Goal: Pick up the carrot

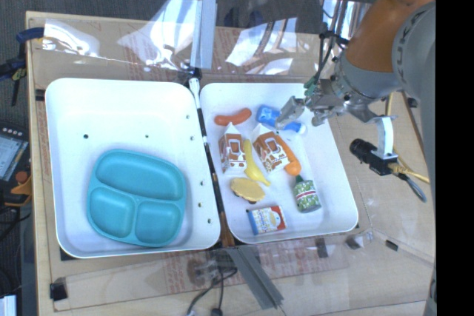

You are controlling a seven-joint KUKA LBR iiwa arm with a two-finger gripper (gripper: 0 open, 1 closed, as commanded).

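The carrot (291, 155) is a short orange piece in the right bin (337, 181). It lies slanted against the right side of a brown-and-white carton (272, 150), which partly covers it. My gripper (305, 112) hovers over the bin's far right part, above and slightly right of the carrot and not touching it. Its two grey fingers stand apart, open, with nothing between them. A blue-and-white item (293, 127) lies just below the gripper.
Also in the right bin are a red sausage (233, 117), a blue block (267, 115), a second carton (233, 152), a banana (256, 171), a yellow pastry (248, 190), a green bottle (305, 195) and a small box (266, 219). A teal divided plate (137, 196) sits in the left bin (111, 107).
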